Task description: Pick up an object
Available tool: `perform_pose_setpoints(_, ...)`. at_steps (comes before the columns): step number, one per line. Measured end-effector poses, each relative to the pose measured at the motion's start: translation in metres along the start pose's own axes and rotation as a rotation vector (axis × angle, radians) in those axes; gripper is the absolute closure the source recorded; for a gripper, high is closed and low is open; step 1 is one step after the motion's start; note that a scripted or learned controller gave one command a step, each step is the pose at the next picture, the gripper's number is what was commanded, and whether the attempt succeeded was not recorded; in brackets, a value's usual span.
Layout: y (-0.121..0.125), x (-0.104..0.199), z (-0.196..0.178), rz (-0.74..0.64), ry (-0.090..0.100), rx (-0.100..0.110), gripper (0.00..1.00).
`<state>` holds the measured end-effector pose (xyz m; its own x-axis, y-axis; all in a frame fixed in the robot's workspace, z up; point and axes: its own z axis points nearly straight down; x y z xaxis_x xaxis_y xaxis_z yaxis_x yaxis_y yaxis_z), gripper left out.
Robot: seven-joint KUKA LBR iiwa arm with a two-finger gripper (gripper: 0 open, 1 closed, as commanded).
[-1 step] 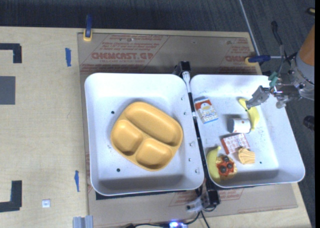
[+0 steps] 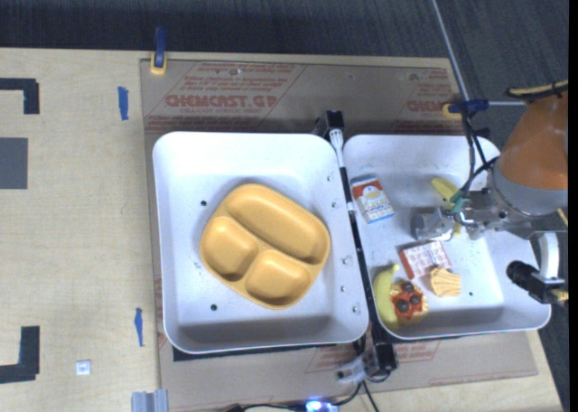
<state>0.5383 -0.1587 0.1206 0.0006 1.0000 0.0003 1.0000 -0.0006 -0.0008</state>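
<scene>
The right bin holds several small things. A red, white and blue carton lies near its left wall. A red and white packet lies in the middle, with an orange ridged piece just right of it. A yellow banana rests at the front left corner, a dark red and black item against it. A small yellow piece lies toward the back. My gripper hangs low over the bin's middle, just behind the packet and apart from the carton.
The left bin carries a large yellow three-compartment tray. A black divider strip runs between the bins. The grey and orange arm covers the right bin's far right side.
</scene>
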Motion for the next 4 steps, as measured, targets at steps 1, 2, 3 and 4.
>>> perform_pose_setpoints(1,-0.049,0.063,0.035,-0.001,0.000,-0.003,0.00)
perform_pose_setpoints(2,-0.047,0.062,0.024,0.001,-0.003,-0.011,1.00)
perform_pose_setpoints(3,0.062,0.149,-0.065,-0.003,0.000,-0.003,1.00)
perform_pose_setpoints(4,-0.016,0.088,-0.064,0.000,0.000,0.000,1.00)
